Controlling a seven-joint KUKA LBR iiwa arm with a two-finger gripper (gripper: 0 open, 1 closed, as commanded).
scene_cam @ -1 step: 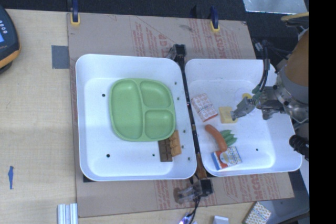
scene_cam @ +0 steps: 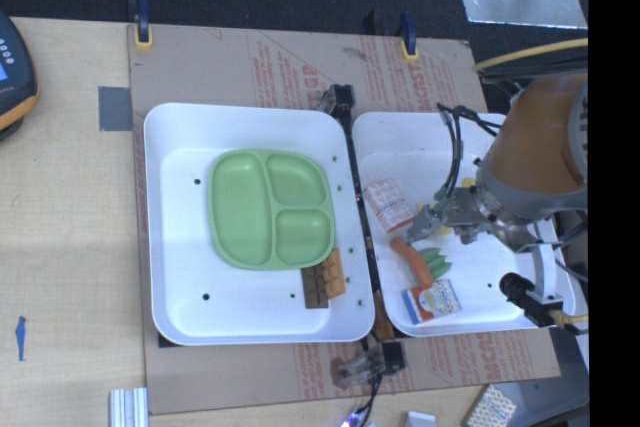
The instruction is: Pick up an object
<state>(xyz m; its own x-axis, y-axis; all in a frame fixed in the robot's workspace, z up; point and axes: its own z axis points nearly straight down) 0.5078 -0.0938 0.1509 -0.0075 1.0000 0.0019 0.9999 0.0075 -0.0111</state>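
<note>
The tool (scene_cam: 428, 223) hangs low in the right bin (scene_cam: 420, 140), its tips just above the orange carrot (scene_cam: 412, 261); whether it is wide or narrow cannot be told. Near the carrot lie a green piece (scene_cam: 438, 264), a small packet (scene_cam: 386, 202) and a card (scene_cam: 434, 300). The left bin (scene_cam: 175, 215) holds a green divided plate (scene_cam: 270, 209) and a brown block (scene_cam: 323, 281).

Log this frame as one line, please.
arm: over right bin | gripper: low, above carrot | grasp: none seen | left bin: green plate, brown block
</note>
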